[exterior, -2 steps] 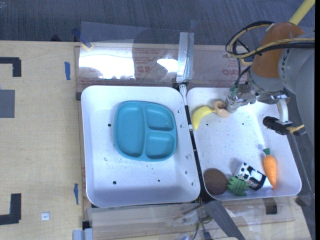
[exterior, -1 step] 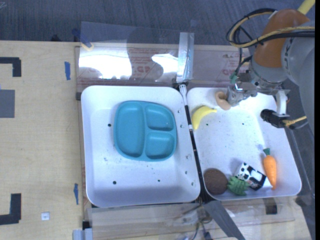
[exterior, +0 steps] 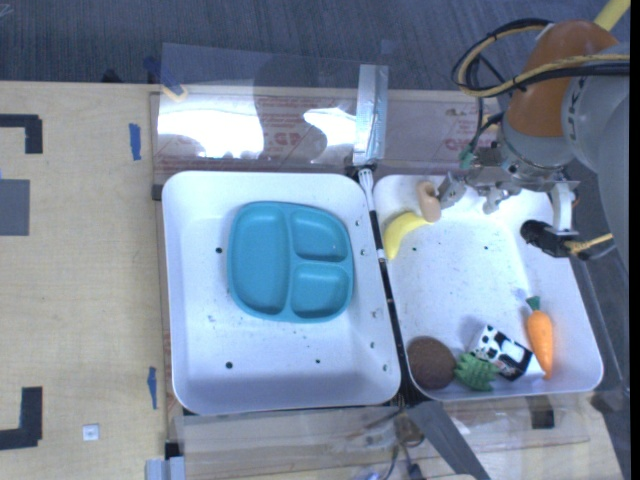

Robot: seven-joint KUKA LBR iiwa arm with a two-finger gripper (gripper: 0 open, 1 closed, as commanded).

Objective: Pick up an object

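Approach step in hand. Gripper [exterior: 478,192] hangs over the right bin's [exterior: 590,368] far edge, jaws released, grasping nothing. Yellow banana [exterior: 402,231] lies just left; next move requires lowering onto it.

The scene is brightly and evenly lit from above. Strong white glare washes out the clear plastic sheet [exterior: 260,128] at twelve o'clock, hiding its surface detail. The two white bins [exterior: 190,368] are close to overexposed, and shadows on them are soft and short. Focus is fair at the centre; the arm [exterior: 560,88] at two o'clock looks slightly blurred. Fine grain shows throughout.
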